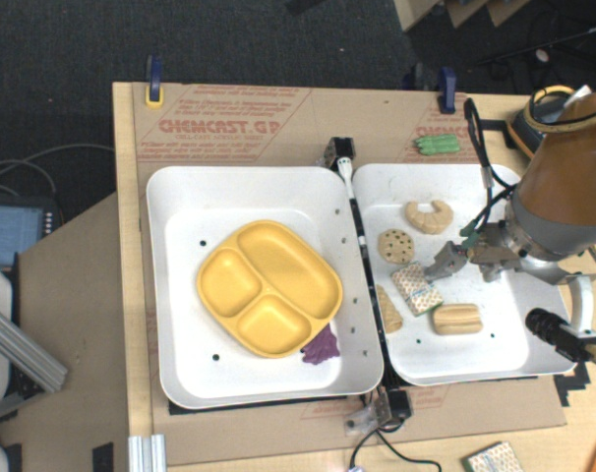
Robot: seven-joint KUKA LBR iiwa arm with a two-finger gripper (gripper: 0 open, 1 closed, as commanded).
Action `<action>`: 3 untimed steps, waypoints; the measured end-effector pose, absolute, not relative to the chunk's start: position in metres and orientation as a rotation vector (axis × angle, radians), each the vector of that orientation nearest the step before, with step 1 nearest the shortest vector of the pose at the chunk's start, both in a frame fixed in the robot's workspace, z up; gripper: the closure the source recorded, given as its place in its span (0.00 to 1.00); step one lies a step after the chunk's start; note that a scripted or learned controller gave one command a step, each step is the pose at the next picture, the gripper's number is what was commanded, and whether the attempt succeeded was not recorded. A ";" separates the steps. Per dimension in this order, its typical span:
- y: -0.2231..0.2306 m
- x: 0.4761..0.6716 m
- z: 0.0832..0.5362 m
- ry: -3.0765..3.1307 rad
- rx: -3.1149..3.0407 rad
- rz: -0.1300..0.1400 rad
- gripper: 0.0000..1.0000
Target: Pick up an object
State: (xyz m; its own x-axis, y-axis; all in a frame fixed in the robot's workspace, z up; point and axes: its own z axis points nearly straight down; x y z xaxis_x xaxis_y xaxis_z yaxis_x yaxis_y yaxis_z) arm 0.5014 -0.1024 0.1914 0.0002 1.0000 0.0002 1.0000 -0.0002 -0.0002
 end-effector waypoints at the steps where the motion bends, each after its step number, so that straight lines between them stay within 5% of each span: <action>1: -0.134 0.478 0.082 -2.214 -2.221 0.003 0.00; 2: -0.133 0.479 0.095 -2.221 -2.225 -0.001 1.00; 3: -0.092 0.531 0.084 -2.229 -2.216 -0.005 1.00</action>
